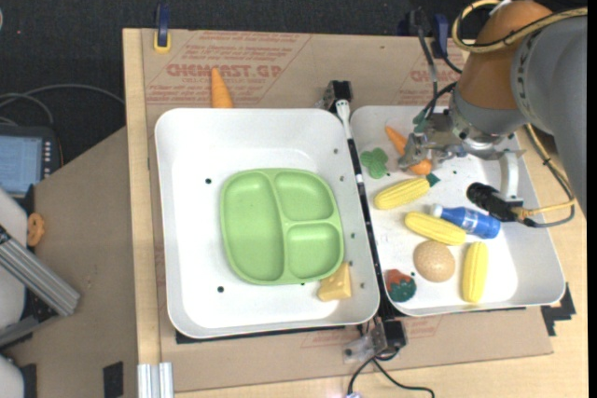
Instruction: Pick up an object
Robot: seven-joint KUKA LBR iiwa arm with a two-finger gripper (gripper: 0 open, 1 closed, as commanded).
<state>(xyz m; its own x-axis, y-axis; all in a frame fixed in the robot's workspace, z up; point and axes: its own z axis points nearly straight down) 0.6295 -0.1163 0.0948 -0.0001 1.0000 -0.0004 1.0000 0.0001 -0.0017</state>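
Observation:
My gripper [417, 157] is low in the right bin [532, 280], at its back left part, directly over a small orange piece [423, 169]. An orange carrot [396, 140] lies just left of it, and a green leafy toy [374, 163] lies further left. Three yellow corn cobs rest in this bin: one [401, 193] just below the gripper, one [435, 228] in the middle, one [474, 271] at the front. A blue bottle [472, 221], a tan round thing [435, 261] and a red-and-green toy [401, 285] lie nearby.
The left bin [187, 144] holds a green divided plate [280, 224] and a yellow wedge [334, 286] at its front right corner. An orange cone [220, 89] lies on the cardboard behind the left bin. A black clip [338, 93] sits at the divide between the bins.

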